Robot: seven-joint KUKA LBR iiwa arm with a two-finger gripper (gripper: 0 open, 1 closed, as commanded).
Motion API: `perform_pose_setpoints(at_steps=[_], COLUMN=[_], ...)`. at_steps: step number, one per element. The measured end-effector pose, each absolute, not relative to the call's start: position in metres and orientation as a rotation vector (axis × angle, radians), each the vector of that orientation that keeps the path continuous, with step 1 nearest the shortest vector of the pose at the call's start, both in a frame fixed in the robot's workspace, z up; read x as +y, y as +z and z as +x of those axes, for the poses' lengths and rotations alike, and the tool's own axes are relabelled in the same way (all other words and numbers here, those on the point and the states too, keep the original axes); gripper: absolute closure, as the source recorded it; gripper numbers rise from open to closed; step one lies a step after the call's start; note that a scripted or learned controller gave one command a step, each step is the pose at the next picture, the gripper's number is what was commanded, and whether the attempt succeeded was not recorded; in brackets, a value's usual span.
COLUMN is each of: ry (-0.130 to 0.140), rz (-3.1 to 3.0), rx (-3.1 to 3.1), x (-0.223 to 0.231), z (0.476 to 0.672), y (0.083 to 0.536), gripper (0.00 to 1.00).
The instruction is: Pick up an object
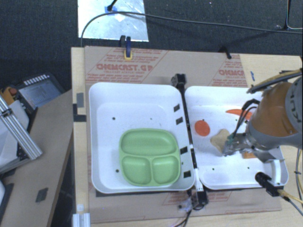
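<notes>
In the right bin lie a round orange-red piece, a tan lumpy piece and an orange strip partly behind the arm. My gripper reaches in from the right and is down at the tan piece's right edge, touching or nearly touching it. The wrist and its orange band hide the fingers, and nothing shows between them.
The left bin holds a green three-compartment plate. A black divider clip strip runs between the bins. Cardboard lies under both. A small orange bit lies under the arm.
</notes>
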State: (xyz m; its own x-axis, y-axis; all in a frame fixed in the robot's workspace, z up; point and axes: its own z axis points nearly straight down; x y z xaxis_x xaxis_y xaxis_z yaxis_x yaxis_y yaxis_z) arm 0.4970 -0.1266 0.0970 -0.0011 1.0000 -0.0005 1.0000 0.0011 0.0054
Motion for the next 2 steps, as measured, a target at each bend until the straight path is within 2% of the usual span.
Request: perform_pose_setpoints(at_steps=[2], ry=[0.008], rz=[2.211], rx=[2.221], x=[-0.125], z=[0.507], y=[0.224], gripper=[1.00])
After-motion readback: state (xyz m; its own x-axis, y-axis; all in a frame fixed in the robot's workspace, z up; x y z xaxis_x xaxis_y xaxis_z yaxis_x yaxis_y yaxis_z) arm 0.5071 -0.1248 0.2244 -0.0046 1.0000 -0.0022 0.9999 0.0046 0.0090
